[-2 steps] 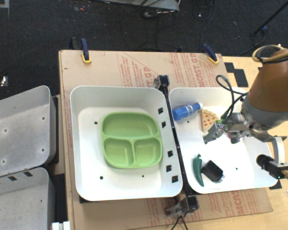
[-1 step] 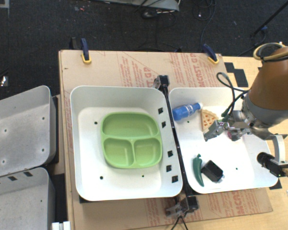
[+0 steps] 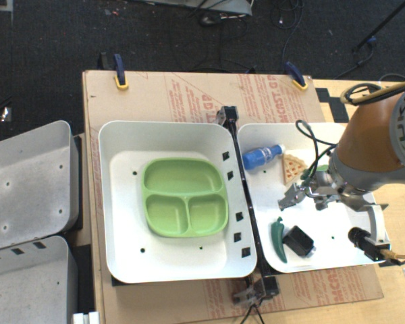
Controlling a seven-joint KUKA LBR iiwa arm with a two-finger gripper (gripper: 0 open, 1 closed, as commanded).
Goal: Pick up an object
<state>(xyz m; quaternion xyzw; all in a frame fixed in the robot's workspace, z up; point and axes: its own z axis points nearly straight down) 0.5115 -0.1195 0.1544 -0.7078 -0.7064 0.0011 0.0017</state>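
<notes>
The green three-compartment plastic plate (image 3: 185, 196) lies in the left white bin (image 3: 115, 181); the right white bin (image 3: 270, 133) holds the blue bottle (image 3: 261, 156) far, the black block (image 3: 300, 241) near.

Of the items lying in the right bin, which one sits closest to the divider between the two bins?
The blue bottle, lying on its side at the bin's far end, nearly touching the divider.

Green tray (image 3: 185, 196); blue bottle (image 3: 261, 156); white bins (image 3: 115, 181).

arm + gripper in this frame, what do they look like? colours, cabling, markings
The bulky rounded arm shows a glossy orange band, with grey casing at the right edge and below the band. Black cables loop over it and down its left side. The small gripper is grey and black metal hardware. No legible markings.
</notes>
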